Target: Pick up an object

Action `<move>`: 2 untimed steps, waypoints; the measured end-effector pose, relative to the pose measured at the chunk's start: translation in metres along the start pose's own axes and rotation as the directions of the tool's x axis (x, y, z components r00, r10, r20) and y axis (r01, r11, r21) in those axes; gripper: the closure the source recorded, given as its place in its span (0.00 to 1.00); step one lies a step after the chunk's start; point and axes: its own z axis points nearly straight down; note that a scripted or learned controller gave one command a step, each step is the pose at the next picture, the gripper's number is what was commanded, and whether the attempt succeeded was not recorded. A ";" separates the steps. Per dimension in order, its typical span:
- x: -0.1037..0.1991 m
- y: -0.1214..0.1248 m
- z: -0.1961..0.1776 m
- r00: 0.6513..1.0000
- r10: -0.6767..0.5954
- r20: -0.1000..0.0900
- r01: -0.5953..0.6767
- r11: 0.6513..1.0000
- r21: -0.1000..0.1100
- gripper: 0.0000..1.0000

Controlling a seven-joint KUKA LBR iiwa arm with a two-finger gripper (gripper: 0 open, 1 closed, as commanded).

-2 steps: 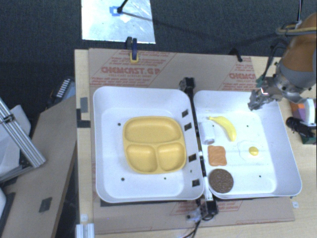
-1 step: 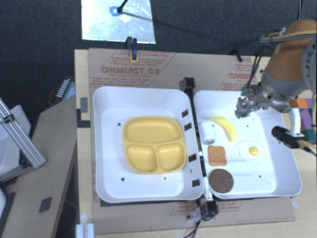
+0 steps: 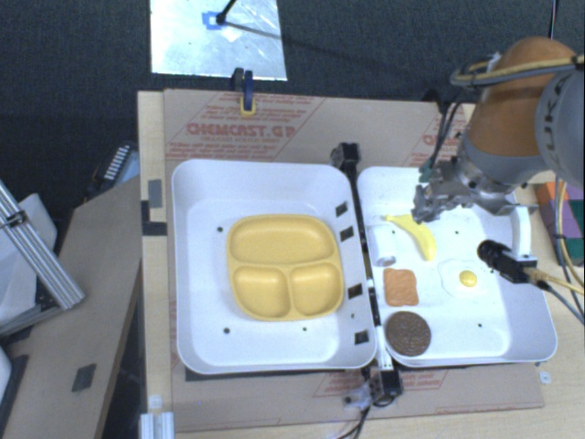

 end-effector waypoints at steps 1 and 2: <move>0.058 -0.015 -0.008 1.000 -0.001 -0.001 0.001 1.000 0.000 1.00; 0.097 -0.032 -0.008 1.000 0.000 0.000 0.000 1.000 0.001 1.00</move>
